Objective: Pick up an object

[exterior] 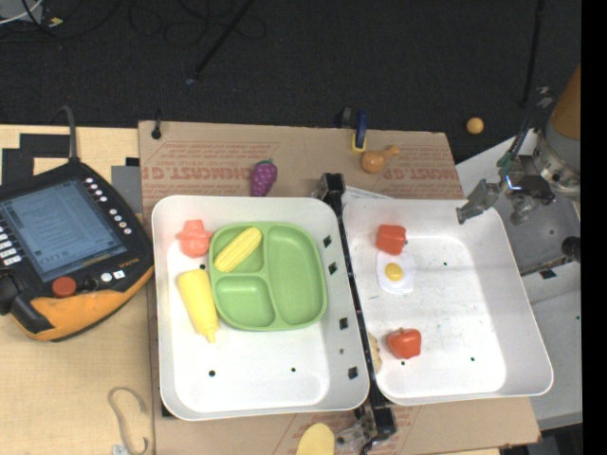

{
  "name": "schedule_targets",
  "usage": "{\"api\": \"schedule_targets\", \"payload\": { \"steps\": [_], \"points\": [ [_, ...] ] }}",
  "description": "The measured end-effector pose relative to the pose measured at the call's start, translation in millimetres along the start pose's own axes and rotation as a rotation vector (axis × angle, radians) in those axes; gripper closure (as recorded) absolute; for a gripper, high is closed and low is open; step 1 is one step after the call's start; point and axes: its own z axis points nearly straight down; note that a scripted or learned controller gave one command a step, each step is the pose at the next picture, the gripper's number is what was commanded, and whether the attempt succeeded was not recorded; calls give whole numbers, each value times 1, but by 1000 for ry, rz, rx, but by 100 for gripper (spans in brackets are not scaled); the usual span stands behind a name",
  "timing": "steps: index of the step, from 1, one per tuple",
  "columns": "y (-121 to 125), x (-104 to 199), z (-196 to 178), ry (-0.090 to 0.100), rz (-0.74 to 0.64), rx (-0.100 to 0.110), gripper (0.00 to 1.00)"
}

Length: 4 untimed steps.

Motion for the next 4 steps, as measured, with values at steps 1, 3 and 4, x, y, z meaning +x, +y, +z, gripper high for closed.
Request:
{"api": "schedule_targets", "payload": {
  "steps": [1,3,4],
  "points": [
    [6,5,45,1,-6,5,0],
    [10,-5,149,1,-2,3,0],
    [11,-3,168,1,-4,3,0]
  ]
}}
